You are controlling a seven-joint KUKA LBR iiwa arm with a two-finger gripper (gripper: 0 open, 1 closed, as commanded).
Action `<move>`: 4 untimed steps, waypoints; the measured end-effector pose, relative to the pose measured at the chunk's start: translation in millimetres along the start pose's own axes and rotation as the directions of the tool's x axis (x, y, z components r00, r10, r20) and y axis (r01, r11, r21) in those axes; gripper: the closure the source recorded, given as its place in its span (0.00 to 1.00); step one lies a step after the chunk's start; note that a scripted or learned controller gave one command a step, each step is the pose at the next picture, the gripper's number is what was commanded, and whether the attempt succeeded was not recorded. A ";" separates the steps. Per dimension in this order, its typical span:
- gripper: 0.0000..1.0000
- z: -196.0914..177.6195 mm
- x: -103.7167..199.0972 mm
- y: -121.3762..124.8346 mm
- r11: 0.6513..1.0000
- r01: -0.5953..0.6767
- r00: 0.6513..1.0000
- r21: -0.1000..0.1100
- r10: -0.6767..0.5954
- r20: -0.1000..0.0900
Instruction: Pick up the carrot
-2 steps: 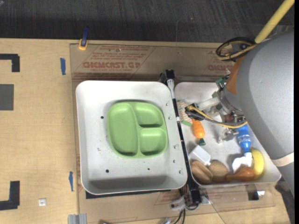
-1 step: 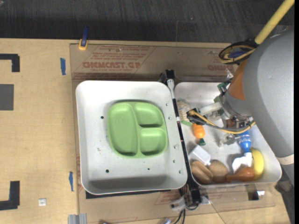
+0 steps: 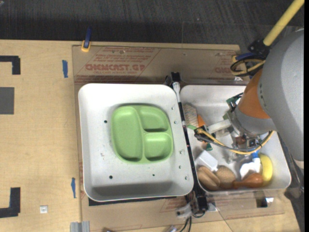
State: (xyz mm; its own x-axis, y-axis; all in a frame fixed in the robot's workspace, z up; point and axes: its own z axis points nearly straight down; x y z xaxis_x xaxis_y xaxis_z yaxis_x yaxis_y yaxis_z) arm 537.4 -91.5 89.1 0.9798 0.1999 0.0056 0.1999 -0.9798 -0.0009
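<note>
Counter (image 3: pixel 38 144): tan board surface carrying two shallow white bins side by side, with blue tape tabs along the left part.
Carrot (image 3: pixel 252 180): orange, lying flat at the 5 o'clock corner of the right bin, touching a yellow banana (image 3: pixel 266 168) at its 2 o'clock side.
Bread pieces (image 3: pixel 216 176): two brown rounded items at 9 o'clock of the carrot, against the near wall.
Right bin (image 3: pixel 212 93): white, cluttered; a white object (image 3: pixel 249 168) lies just above the carrot.
Left bin (image 3: pixel 91 129): white, holding a green divided plate (image 3: pixel 126 134) at its centre.
End effector (image 3: pixel 240 142): lowered into the right bin at 12 o'clock of the carrot, trailing yellow cables; whether it is released or clenched cannot be told.
Arm (image 3: pixel 285 86): grey with an orange band, entering from 3 o'clock.
</note>
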 end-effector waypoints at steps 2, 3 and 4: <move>0.00 0.9 45.7 11.0 1.000 0.004 1.000 -0.001 -0.004 0.004; 0.00 -0.3 -43.9 -8.1 0.993 0.121 0.993 0.001 -0.121 0.001; 0.00 0.9 26.8 8.6 0.994 0.109 0.994 -0.002 -0.109 0.006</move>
State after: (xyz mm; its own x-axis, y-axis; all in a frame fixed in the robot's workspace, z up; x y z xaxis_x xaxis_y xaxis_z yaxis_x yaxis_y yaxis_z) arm 565.3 -94.6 88.4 0.9524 0.3050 -0.0002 0.3050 -0.9524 0.0017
